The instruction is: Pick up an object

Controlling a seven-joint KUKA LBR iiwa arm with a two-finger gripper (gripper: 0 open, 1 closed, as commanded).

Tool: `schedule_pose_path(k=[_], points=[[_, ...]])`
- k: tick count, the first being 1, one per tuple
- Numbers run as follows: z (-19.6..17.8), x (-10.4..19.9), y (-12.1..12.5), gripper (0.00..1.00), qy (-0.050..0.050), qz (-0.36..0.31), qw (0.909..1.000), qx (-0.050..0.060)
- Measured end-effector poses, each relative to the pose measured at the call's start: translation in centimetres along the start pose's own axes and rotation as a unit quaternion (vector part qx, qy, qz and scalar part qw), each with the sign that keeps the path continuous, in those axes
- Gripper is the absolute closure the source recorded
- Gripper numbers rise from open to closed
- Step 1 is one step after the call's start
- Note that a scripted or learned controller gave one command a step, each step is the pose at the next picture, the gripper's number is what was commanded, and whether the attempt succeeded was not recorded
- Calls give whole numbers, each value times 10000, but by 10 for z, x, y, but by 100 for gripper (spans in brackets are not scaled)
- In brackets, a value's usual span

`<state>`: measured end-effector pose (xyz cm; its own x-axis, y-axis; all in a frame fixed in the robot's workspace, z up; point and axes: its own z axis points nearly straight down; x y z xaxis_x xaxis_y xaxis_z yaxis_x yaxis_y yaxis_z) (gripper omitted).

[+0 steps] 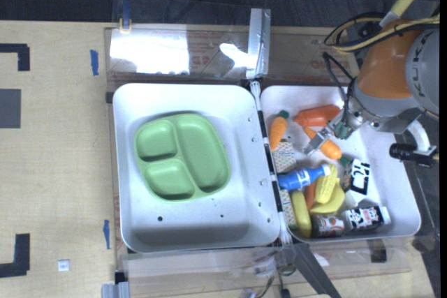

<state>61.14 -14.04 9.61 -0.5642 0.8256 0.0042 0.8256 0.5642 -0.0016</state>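
Approach step: the gripper (pixel 323 139) was lowered into the right bin (pixel 401 181), with no object seen between its fingers.

The arm (pixel 391 80) reached in from the right, and the gripper sat among the orange toy foods at the upper part of the right bin, just beside an orange carrot-like piece (pixel 279 130) and touching or nearly touching a small orange item (pixel 331 149). Whether the fingers stood wide or narrow could not be told at this resolution. Other candidates lay nearer the front: a blue bottle (pixel 302 179), a yellow banana-like piece (pixel 328 195) and a small milk carton (pixel 364 217). The left bin (pixel 140 105) held a green divided tray (pixel 183 155). The grasp appeared not yet made. The next move would call for centring the fingers on one item, closing, then lifting straight up clear of its neighbours.
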Motion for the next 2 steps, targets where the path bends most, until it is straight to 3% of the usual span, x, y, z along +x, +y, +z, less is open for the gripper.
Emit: schedule_pose_path(k=[1,2], points=[[-12,-2,2,100,-41,4,10000,-43],[-138,81,46,100,-29,292,9996,-21]])
